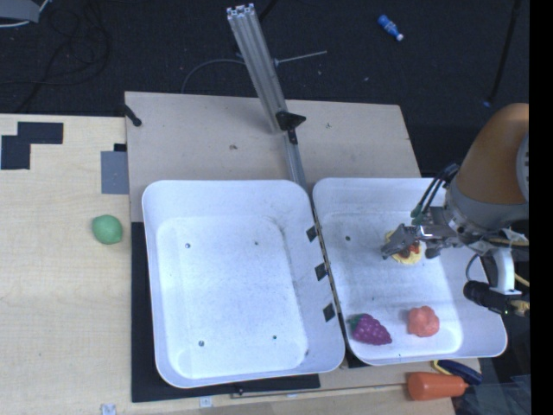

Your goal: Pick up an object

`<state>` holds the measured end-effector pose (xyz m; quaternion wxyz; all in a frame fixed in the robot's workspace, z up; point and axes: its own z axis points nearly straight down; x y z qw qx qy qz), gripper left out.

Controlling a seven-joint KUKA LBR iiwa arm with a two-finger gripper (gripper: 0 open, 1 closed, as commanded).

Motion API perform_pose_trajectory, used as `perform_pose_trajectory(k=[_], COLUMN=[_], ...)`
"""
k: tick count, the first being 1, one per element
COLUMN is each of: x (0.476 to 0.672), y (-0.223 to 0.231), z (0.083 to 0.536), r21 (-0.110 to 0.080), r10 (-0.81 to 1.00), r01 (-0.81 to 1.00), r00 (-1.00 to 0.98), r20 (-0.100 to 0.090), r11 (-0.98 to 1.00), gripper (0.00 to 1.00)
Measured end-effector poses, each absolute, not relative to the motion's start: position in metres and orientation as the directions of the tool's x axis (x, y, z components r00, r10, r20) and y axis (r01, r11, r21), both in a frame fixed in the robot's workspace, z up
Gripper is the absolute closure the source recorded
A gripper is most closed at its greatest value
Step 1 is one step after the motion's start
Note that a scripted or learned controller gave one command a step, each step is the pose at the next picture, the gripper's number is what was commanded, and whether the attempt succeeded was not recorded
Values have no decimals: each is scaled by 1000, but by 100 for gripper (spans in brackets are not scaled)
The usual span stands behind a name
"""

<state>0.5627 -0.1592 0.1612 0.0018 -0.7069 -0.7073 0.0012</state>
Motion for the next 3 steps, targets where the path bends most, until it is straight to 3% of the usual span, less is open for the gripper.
perform_pose_trajectory(k=[1, 2, 3], x=[560, 561, 564], y=[-164, -166, -175], z=[117, 129, 177], r21=[-4, 0, 3], r10=[1000, 1000, 1000], r01=[1000, 1000, 1000], r00=[0, 2, 1], r20=[1, 0, -1], r11=[0, -2, -1], gripper=[0, 100, 100])
